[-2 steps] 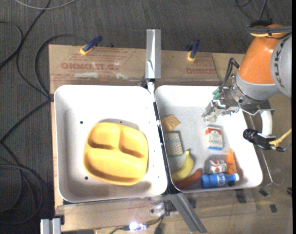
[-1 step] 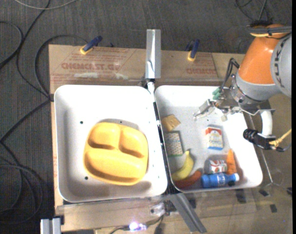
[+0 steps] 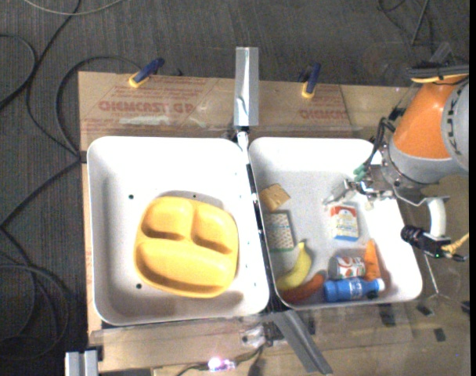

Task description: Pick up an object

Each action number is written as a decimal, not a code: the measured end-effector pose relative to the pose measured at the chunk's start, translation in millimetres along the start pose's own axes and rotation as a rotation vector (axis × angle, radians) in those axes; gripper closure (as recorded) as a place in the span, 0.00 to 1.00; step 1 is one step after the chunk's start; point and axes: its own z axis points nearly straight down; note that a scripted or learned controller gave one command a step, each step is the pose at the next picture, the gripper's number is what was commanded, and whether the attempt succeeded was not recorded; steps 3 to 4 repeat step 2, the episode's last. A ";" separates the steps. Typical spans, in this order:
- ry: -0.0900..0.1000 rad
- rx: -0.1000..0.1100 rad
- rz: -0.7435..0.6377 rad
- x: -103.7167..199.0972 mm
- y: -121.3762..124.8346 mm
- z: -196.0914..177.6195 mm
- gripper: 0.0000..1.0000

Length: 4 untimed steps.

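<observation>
gripper poised above small carton

gripper (image 3: 349,188) of the grey arm hangs over the right white bin (image 3: 316,157), just above a small white-and-red carton (image 3: 344,222) lying flat mid-bin; whether its fingers are apart cannot be told. carton looks light, thin-walled, crushable; best pinched gently across its narrow sides. yellow banana (image 3: 297,266) lies well apart.

You have two white bins side by side on the worktop (image 3: 105,100). The left bin (image 3: 105,171) holds a yellow divided tray (image 3: 189,245); the right bin (image 3: 301,159) holds a banana (image 3: 298,266), a blue bottle (image 3: 350,289), a small carton (image 3: 344,223) — the end effector (image 3: 354,186) hovers just above that carton.
</observation>
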 end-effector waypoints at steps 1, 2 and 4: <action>-0.001 -0.012 -0.026 -10.7 -7.2 59.9 0.00; 0.002 -0.012 -0.027 -9.2 -6.8 50.9 1.00; 0.002 -0.012 -0.027 -9.2 -6.8 50.9 1.00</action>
